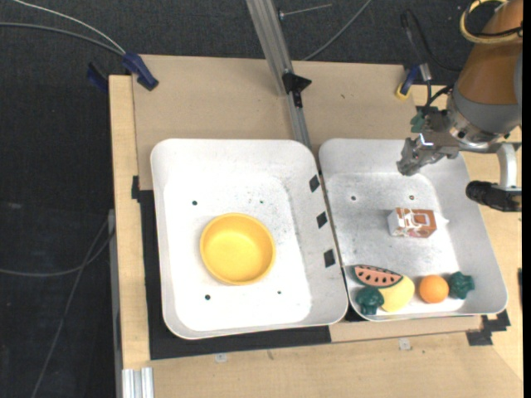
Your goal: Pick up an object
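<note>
The camera view is taken from above, and the table (216,98) is seen carrying two white bins side by side. Nearest, along the front edge of the right bin (489,293), a row of small toys is gathered: a green piece (370,299), a watermelon slice (378,275) just behind it, a yellow piece (398,293) touching both, an orange ball (433,288) beside that, and another dark green piece (461,284) at the end of the row. In the front half of the left bin (178,164), a yellow bowl (237,247) is set upright, well apart from everything else. Farther back, near the middle of the right bin, a small brown and white packet (414,222) is laid by itself. Beyond it, over the far part of the right bin, the gripper (412,162) is held above the bin floor, near the packet but apart from it; nothing is seen between its fingers, and whether it is released or clenched cannot be told. At the far edge of the table, a metal pole (270,31) is seen rising between the bins.
</note>
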Controlling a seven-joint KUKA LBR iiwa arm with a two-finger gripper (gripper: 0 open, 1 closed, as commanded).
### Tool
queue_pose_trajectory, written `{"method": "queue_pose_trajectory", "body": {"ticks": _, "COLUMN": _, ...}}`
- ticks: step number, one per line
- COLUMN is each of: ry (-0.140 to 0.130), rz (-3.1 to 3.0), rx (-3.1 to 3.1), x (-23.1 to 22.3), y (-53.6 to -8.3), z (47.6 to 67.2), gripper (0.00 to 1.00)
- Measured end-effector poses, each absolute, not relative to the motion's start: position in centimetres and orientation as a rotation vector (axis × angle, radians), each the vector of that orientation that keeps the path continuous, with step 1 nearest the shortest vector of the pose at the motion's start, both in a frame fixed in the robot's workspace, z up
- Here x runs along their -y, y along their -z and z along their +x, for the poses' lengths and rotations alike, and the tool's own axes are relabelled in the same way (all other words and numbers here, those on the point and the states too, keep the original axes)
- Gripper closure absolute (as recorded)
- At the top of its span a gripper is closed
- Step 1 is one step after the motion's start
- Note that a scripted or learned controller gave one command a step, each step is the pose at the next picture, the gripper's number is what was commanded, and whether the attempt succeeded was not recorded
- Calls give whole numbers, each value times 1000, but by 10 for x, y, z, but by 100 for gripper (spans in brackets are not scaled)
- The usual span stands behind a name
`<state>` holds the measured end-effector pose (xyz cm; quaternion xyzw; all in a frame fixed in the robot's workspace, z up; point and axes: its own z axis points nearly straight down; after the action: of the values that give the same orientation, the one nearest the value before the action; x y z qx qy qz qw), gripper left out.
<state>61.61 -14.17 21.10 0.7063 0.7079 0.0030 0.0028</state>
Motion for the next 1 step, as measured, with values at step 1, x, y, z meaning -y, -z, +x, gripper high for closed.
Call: {"method": "queue_pose_trajectory", "body": {"ticks": 1, "ry": -12, "rz": 2213, "rx": -2218, "x": 144, "y": -279, "z": 622, "gripper": 100}}
